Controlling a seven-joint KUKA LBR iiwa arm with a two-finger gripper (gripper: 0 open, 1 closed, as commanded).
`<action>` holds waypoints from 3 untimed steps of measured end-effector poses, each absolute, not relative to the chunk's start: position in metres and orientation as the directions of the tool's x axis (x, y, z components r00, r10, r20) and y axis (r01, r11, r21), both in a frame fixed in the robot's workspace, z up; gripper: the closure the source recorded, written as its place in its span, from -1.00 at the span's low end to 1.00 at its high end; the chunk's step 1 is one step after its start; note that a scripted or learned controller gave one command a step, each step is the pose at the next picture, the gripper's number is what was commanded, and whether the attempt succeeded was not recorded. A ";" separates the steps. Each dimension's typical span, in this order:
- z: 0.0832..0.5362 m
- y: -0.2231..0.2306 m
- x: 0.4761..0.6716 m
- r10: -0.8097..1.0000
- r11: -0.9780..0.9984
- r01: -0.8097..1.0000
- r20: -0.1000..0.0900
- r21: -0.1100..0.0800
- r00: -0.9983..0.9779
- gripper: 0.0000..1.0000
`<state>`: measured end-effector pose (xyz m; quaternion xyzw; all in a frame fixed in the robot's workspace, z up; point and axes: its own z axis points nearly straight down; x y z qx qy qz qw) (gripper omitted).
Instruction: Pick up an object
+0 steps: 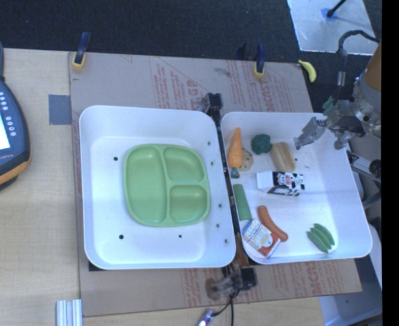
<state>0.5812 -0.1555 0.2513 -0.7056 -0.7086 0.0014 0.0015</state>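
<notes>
Right bin [342,182]: bare floor mid-right gives passage; carrot [235,148], bread roll [281,156], milk carton [281,181] crowd left.

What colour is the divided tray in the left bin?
Light green, seen clearly in the camera view: divided tray.

Bright, even overhead light w/ mild glare on the white bins [94,182], soft shadows, pic slightly blurry throughout.
</notes>
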 end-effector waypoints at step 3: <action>0.092 -0.134 0.654 1.000 0.005 1.000 0.002 -0.010 -0.005 -1.00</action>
